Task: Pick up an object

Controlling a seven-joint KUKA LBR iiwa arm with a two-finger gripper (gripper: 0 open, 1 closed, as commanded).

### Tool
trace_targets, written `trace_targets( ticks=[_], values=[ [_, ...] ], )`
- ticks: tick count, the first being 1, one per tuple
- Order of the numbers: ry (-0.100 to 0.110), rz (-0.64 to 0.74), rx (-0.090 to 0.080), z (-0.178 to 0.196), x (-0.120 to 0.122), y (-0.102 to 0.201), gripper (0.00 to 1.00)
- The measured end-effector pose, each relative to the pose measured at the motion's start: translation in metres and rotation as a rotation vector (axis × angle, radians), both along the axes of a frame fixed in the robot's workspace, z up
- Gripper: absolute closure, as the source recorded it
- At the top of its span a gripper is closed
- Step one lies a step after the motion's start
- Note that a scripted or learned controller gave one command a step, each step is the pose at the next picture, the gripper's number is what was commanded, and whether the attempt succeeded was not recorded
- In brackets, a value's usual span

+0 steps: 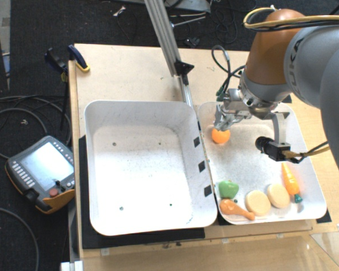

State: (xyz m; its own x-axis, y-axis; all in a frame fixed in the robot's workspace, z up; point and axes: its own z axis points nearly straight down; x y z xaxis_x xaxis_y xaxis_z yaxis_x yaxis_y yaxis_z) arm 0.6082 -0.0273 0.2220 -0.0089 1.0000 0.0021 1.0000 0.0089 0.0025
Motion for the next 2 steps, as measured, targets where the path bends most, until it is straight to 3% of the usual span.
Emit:
trace_targets(
  ticks=[2],
  values=[
    [0.001,0.000,0.000,0.023,-0.008,0.110,1.00]
  ],
)
